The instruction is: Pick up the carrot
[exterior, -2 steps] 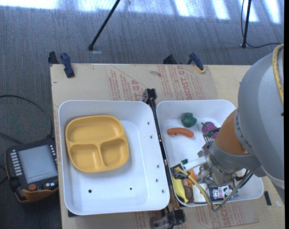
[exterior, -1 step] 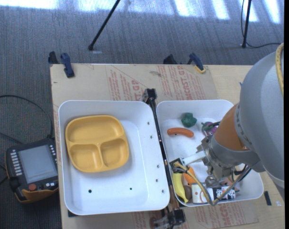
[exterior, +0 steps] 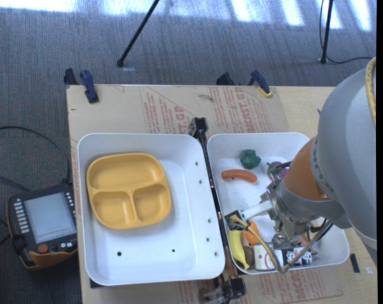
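Observation:
In the right bin [exterior: 292, 141], an orange tapered piece that looks like the carrot [exterior: 252, 232] lies near the front left, among other play food. My gripper [exterior: 282, 238] hangs low over the front of this bin, just right of the carrot. The grey wrist and orange band [exterior: 300, 181] cover much of it. An orange-red sausage-shaped piece [exterior: 238, 175] lies further back in the same bin, apart from the gripper.
A green piece [exterior: 249, 158] sits at the back of the right bin, and a yellow banana-like piece [exterior: 238, 251] and a small carton [exterior: 264, 257] at the front. The left bin [exterior: 147, 258] holds a yellow divided plate [exterior: 128, 189]. A teach pendant [exterior: 44, 228] lies left of the bench.

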`<state>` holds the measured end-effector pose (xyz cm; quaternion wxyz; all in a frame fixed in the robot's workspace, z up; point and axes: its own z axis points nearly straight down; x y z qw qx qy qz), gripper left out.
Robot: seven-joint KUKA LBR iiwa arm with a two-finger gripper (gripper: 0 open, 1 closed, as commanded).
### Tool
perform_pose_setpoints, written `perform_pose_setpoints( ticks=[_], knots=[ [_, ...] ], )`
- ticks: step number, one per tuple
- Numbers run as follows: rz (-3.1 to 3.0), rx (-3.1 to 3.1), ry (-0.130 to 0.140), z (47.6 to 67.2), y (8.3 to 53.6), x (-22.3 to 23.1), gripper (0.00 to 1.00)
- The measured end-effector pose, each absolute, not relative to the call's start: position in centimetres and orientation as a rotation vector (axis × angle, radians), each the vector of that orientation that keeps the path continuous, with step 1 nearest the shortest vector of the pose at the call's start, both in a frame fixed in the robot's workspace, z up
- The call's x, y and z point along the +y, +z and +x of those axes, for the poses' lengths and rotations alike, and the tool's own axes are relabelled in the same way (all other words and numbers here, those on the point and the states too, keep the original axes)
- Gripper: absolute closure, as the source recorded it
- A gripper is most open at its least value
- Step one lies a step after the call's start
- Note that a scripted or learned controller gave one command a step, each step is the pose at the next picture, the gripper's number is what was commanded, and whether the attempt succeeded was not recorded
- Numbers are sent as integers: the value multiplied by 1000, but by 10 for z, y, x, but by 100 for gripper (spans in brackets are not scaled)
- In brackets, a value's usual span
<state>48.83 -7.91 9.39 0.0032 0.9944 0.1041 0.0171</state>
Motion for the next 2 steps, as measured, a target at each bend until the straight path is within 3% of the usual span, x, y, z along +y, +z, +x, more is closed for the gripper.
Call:
perform_pose_setpoints(
  ticks=[2],
  knots=[
    [3116,337,51,488,94,-78,0]
  ],
)
